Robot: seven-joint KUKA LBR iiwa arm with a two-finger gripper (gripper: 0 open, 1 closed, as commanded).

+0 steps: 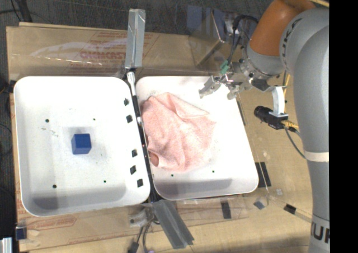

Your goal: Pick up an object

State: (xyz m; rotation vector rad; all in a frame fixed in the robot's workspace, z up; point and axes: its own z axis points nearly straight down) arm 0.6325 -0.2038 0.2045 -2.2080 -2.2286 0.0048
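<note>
A crumpled pink cloth (178, 131) lies in the right bin; 1 small blue cube (81, 143) sits in the left bin.

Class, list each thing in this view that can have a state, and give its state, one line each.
Pink cloth: crumpled in a heap, lying in the right bin.
Blue cube: resting flat on the floor of the left bin.
Gripper: above the right bin's far edge, holding nothing.

A flat brown cardboard-covered bench (67, 50) carries two shallow white plastic bins side by side, the left bin (33, 190) touching the right bin (246, 176) along a clipped seam.
</note>
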